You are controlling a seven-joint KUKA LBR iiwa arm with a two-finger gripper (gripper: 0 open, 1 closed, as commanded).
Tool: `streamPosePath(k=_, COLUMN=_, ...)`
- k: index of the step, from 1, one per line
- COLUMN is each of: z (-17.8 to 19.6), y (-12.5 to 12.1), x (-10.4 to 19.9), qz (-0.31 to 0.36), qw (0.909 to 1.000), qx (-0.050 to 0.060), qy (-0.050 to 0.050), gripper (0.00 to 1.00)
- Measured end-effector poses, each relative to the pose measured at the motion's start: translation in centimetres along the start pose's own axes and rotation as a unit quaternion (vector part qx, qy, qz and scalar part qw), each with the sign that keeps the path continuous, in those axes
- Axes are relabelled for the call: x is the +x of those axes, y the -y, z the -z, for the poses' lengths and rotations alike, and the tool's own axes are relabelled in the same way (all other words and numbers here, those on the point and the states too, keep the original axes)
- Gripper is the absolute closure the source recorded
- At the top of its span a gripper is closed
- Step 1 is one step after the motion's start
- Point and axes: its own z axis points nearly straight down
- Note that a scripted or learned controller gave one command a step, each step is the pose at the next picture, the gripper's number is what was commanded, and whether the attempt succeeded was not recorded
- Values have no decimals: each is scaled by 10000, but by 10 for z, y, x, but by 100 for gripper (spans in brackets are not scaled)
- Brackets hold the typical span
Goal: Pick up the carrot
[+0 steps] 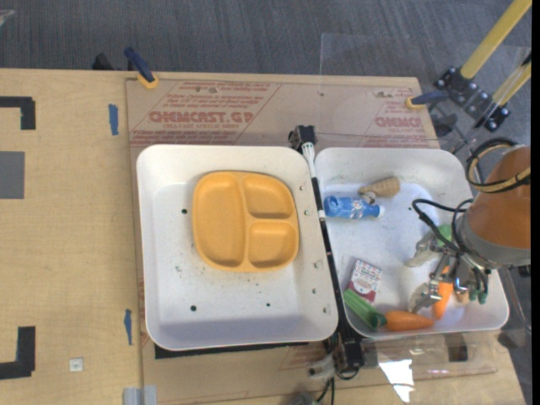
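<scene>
The carrot (408, 320) is orange and lies flat along the front wall of the right bin (396, 163), its tip pointing left. My gripper (421, 276) hovers just above and behind it, at the bin's right side, under the orange wrist band. Its two silver fingers (419, 253) look spread apart, so it stands open, with nothing clearly held between them. A short orange piece (445, 297) shows beside the lower finger; I cannot tell what it is.
A green vegetable (364, 310) touches the carrot's left end. A small red and white carton (364, 278), a crumpled blue bottle (352, 207) and a tan object (380, 187) lie further back. The left bin (160, 251) holds a yellow divided plate (245, 220).
</scene>
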Motion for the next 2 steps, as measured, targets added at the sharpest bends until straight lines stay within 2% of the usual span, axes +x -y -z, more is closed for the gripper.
streamPosePath(k=1, z=13, y=-1, x=-3, qz=8, qw=10000, qx=0, qy=52, gripper=100)
streamPosePath(k=2, z=12, y=-1, x=-3, qz=10, qw=10000, qx=-1, qy=39, gripper=0)
